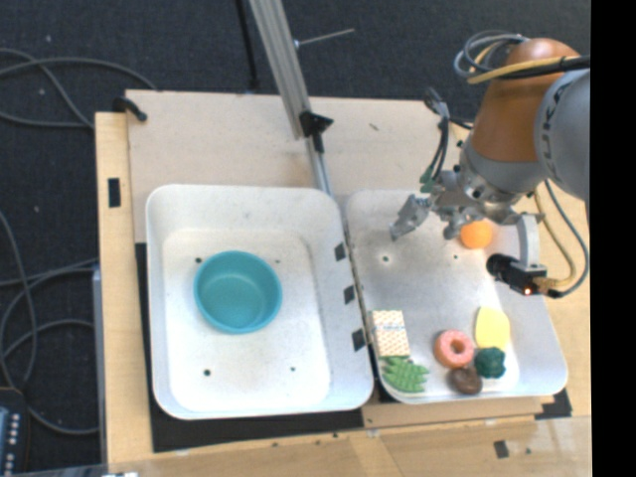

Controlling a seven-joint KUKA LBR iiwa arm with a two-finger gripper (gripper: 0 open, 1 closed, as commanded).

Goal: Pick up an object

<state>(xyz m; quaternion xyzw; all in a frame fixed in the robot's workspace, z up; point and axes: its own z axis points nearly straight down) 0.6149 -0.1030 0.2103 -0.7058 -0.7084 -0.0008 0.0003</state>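
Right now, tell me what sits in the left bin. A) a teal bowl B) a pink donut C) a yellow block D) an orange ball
A: the teal bowl stands alone on the floor of the left bin, while the pink donut, the orange ball and the yellow block all lie in the right bin.

Single fixed cam, mounted above the bench (238, 137), looking down at a slant. Far enough back to frame both bins: left bin (169, 217), right bin (537, 366). Arm (517, 97) enters from bench's right.
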